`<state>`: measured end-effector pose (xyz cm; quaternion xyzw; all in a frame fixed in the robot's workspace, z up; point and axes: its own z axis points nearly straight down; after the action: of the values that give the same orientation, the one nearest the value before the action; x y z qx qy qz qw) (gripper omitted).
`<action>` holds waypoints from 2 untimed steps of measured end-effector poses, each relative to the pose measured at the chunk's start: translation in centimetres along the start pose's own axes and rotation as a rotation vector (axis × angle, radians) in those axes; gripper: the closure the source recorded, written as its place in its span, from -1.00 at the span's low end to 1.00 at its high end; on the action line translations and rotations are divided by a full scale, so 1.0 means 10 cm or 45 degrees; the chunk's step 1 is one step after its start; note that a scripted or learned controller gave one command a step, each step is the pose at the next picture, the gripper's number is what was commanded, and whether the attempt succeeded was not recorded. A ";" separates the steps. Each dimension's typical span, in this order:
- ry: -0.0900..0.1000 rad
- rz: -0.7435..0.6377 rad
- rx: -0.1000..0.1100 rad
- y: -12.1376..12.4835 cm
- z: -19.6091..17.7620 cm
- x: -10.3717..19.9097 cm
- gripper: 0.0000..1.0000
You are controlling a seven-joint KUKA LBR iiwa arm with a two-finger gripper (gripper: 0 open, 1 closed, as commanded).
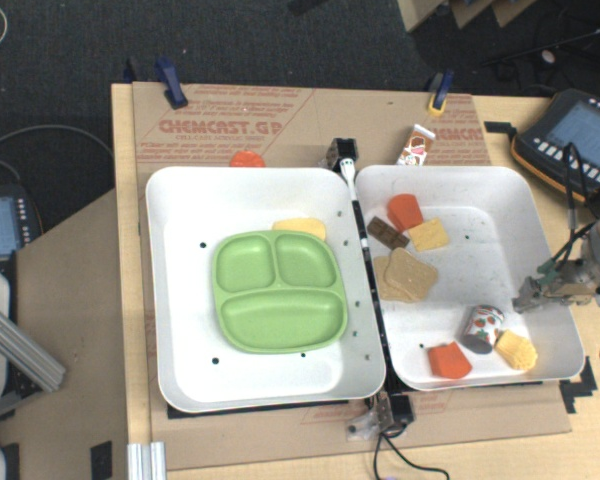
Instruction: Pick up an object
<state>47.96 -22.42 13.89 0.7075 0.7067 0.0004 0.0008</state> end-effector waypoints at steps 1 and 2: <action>0.000 -0.005 0.000 0.00 -0.36 0.70 1.00; 0.000 -0.002 0.001 0.00 -0.35 0.68 -1.00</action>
<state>47.94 -15.57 17.41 0.7069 0.7073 0.0002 0.0006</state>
